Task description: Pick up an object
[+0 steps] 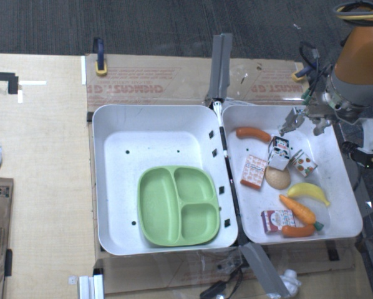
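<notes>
1. Far left, we've got the pale wooden bench [37, 167] with a black L-shaped marker [5, 81] near its top corner.
2. Next over is the left shallow white plastic bin [111, 136], holding a light green three-compartment plastic plate [178, 205] toward its near side.
3. Then the right shallow white plastic bin [336, 167], where all the pickable stuff sits: an orange sausage-shaped toy [253, 134] up top, a red-and-white flat snack box [254, 171] below it, a round tan bread-roll toy [277, 177], a small black-and-white carton [279, 152], and a little white carton with red print [302, 164].
4. Closer to us are a yellow plastic banana [310, 192], an orange plastic carrot [298, 209], a red-and-white juice box [278, 220] and a second orange carrot-like toy [298, 231].
5. The metal two-finger gripper [305, 122] hangs over the bin's far right part, fingers spread apart with nothing between them, touching nothing as far as we can tell.
6. The grey arm with its orange band [358, 48] comes in from the right, wrist angled down-left.
</notes>
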{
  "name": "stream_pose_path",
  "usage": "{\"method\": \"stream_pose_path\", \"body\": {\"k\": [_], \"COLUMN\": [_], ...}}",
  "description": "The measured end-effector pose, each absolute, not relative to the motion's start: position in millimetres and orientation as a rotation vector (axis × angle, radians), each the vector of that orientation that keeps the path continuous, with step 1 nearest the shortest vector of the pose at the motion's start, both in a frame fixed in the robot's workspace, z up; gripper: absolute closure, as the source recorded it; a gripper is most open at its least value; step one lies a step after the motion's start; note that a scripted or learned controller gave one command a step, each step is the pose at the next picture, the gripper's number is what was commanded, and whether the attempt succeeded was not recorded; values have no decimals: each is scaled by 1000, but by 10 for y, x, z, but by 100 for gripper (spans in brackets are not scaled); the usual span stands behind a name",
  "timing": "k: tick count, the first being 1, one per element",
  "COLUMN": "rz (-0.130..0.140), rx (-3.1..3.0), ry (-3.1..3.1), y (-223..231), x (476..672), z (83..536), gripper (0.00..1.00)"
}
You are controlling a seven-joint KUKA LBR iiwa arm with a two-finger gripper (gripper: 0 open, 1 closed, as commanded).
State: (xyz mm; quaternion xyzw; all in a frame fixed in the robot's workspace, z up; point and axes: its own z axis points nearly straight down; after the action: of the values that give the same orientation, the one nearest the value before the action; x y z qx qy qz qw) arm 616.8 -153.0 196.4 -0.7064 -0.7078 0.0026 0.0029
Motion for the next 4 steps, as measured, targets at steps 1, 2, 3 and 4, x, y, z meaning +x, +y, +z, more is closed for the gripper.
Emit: {"method": "stream_pose_path", "body": {"k": [1, 2, 3, 4], "rz": [-15, -31, -47, -47], "rx": [-2002, -1932, -1952, -2047], "ry": [-2446, -2549, -2523, -2450], "y": [-1896, -1704, -1817, -1794], "x": [5984, 5842, 5825, 5727], "z": [1268, 1166, 1154, 1151], "gripper": [0, 0, 0, 0]}}
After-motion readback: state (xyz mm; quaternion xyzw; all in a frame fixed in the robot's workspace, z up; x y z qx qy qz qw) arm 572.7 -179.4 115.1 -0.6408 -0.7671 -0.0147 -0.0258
